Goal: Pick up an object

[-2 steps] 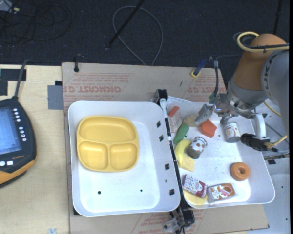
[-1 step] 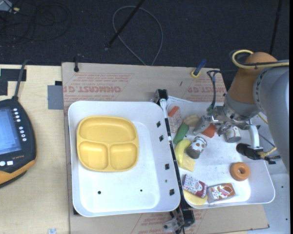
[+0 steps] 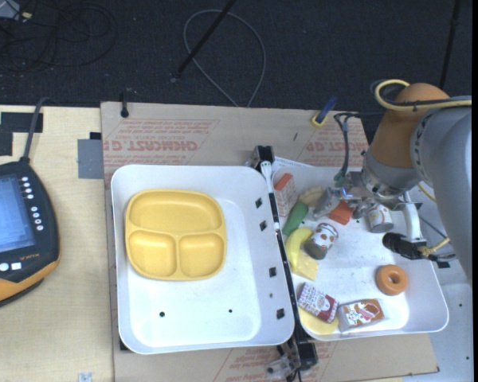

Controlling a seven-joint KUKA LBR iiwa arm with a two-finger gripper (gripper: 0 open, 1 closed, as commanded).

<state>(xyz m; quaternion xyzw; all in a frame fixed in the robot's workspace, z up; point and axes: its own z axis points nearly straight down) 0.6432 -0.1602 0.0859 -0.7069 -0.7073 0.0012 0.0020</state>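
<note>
- Arm [image 3: 430,146]: grey, with an orange band above the wrist; enters from the right and bends down over the upper part of the right bin.
- Hand [image 3: 352,205]: low over the right bin's upper middle, just beside a small red-orange piece [image 3: 342,212]. Whether that piece sits between the fingers cannot be told, nor whether the hand is spread or pressed together.
- Right bin [image 3: 430,313]: shallow, white, holding a scatter of small things.
- Green item [image 3: 295,215]: elongated, tilted, near the bin's left wall.
- Yellow item [image 3: 300,253]: banana-like, just below the green one.
- Small can [image 3: 322,240]: printed label, lying against the yellow item.
- Doughnut [image 3: 392,279]: orange-brown ring, toward the bin's right side, apart from the rest.
- Two printed packets: one red and white [image 3: 316,302], one beside it at the bin's lower edge [image 3: 360,313].
- Orange-red packet [image 3: 283,183]: at the bin's top left corner.
- Left bin [image 3: 191,317]: white, touching the right bin along its side.
- Yellow tray [image 3: 175,234]: three compartments, lying flat in the left bin's upper half.
- Surface [image 3: 56,301]: pale board under brown cardboard.
- Pendant [image 3: 12,225]: orange and black with a blue screen, at the far left.
</note>
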